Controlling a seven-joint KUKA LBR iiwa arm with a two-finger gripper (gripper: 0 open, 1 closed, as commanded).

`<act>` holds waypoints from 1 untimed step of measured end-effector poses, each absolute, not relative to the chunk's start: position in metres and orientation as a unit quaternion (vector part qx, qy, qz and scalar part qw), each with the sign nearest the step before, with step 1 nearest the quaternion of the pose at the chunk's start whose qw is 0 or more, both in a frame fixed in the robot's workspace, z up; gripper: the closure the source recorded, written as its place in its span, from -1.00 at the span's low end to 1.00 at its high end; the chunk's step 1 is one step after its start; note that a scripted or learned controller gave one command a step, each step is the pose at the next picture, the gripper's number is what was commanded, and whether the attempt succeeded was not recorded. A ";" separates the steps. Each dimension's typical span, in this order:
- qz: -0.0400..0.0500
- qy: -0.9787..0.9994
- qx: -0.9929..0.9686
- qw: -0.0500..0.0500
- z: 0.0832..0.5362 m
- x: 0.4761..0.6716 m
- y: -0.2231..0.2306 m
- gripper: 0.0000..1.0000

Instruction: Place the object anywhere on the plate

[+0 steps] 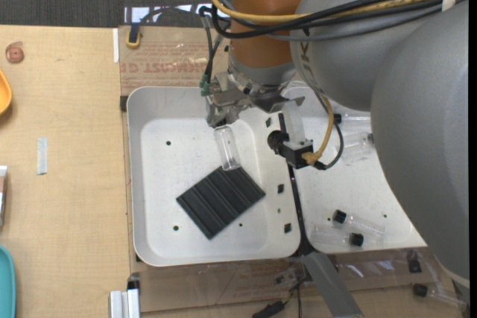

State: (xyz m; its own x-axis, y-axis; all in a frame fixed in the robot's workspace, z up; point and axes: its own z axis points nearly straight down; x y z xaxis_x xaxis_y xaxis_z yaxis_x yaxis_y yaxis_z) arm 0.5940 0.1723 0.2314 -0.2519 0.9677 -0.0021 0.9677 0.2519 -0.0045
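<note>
A black ribbed plate (221, 201) lies flat and turned at an angle on the floor of the left white bin (153, 160). A clear plastic tube (227, 150) hangs just above the plate's upper corner, its top end between the fingertips of my gripper (220, 120). The gripper is shut on the tube and sits over the back half of the left bin, under the orange band of the arm. The tube's lower end is close to the plate's edge; I cannot tell whether it touches.
The right bin (387, 212) holds several clear tubes with black caps (347, 220), partly hidden by the grey arm. A black cable loops down beside the gripper (298, 153). The wooden bench (67, 160) lies to the left.
</note>
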 end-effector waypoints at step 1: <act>0.002 -0.807 -0.590 0.000 0.225 0.627 0.202 1.00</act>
State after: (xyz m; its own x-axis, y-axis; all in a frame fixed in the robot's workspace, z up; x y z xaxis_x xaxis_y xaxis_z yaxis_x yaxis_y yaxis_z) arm 0.6274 0.2023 0.2246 -0.3039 0.9527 -0.0022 0.9527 0.3039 -0.0025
